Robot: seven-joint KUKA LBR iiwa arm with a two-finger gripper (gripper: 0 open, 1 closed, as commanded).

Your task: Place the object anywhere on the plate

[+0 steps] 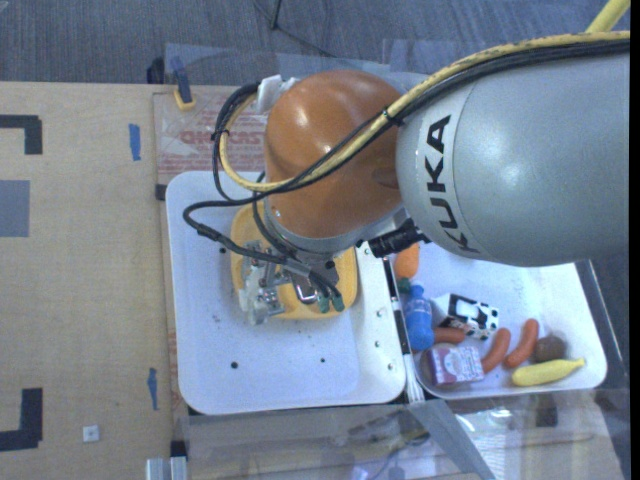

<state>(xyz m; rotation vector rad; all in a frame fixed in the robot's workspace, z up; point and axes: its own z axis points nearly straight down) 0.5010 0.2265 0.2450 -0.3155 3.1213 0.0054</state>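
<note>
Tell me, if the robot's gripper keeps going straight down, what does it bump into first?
Most likely the yellow plate. The gripper points down over the plate's left part in the left bin, so the plate looks first in line. Depth is hard to judge from this slanted view.

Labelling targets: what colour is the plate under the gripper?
Yellow; the plate shows in the camera view, left bin.

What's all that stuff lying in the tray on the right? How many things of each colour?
Orange or red: 4, a round orange piece, two sausage shapes and a smaller red piece
Yellow: 1, banana
Blue: 1, bottle
Pink: 1, packet
Black and white: 1, toy
Brown: 1, lump
Total: 9, though the arm may hide others.
</note>
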